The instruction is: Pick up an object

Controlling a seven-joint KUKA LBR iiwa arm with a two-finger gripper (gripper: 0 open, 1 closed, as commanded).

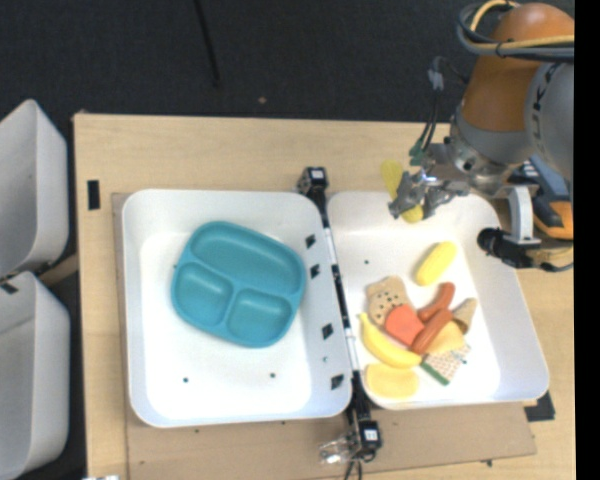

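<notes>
My gripper point(421, 196) hangs over the far edge of the right bin point(510, 368). A yellow piece point(393, 175) shows at its fingers, sticking out above and below them, so the fingers look shut on it. Lower in that bin lies a pile of toy food: a yellow oval point(436, 261), a brown cracker point(384, 296), a red sausage point(438, 306), an orange block point(404, 324), a banana point(383, 347) and a pale yellow slice point(392, 380).
The left bin point(150, 368) holds a teal divided plate point(240, 283). A black-clipped divider point(328, 288) runs between the bins. The arm's grey and orange body point(505, 88) stands at the right, above the right bin's far corner.
</notes>
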